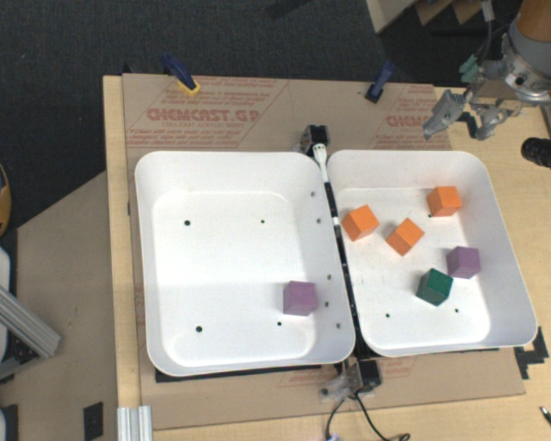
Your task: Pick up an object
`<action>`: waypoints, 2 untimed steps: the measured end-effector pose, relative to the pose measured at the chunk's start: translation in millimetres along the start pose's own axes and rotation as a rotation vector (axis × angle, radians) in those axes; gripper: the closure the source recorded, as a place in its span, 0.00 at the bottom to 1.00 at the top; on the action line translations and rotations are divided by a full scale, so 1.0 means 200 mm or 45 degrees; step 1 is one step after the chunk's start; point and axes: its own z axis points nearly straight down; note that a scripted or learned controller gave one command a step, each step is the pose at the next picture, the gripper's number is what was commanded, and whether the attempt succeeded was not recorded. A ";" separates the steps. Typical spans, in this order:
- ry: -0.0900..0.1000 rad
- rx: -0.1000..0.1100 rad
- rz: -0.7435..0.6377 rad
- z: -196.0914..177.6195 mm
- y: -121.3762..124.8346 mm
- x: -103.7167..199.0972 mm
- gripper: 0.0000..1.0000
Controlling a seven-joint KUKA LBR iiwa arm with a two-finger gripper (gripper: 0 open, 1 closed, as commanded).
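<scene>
1. Six blocks are lying in the two bins; none is sitting between the gripper's fingers.
2. The right bin (496,246) is holding five: an orange block (360,221) near its left wall; a second orange block (405,236) just right of it and a little nearer the camera; a third orange block (444,200) toward the far right; a purple block (463,262) by the right side; a green block (434,286) just beside and below that purple one, the two nearly touching.
3. The left bin (165,246) is holding a lone purple cube (299,298), resting near its front right corner, well apart from the rest.
4. The gripper (461,118) is hovering beyond the far right corner of the right bin, over the cardboard sheet (257,118); its fingers (440,118) are standing spread apart, gripping nothing.
5. Two blue clamps (180,74) are pinning the sheet's far edge; a black clip (316,139) is sitting where the bins meet at the back.
</scene>
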 end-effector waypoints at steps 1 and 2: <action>0.001 -0.018 -0.012 -0.56 -0.13 0.41 0.00; -0.002 -0.007 -0.003 -0.57 -0.13 0.38 1.00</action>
